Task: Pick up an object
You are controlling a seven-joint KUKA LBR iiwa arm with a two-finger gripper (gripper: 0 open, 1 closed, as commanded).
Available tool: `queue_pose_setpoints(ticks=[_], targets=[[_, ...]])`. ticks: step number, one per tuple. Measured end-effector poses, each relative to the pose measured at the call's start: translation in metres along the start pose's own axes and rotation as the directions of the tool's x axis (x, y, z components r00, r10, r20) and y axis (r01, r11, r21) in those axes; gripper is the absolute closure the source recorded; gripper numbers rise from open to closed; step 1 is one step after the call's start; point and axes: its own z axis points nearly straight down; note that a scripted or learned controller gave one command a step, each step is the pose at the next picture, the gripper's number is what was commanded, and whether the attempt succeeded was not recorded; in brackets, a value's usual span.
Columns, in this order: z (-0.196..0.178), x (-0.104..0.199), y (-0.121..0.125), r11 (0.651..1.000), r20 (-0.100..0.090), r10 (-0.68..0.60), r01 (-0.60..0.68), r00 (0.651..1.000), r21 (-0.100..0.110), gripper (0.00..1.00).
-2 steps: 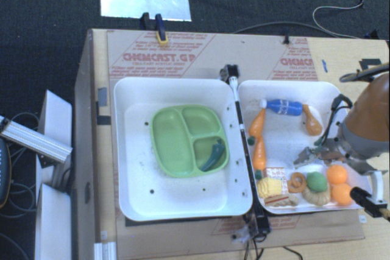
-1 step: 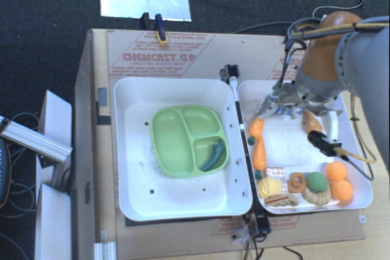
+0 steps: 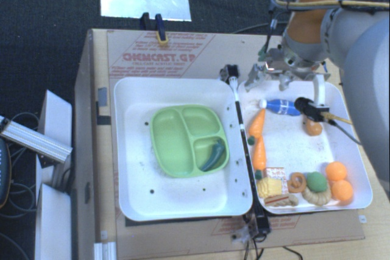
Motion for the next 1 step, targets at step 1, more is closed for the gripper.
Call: queue_pose_setpoints(ticks=[1], targets=[[0.0008, -0.0211, -0.0693, 1.0, 0.001, 0.003, -0.003, 1.0, 0.002, 0.0]])
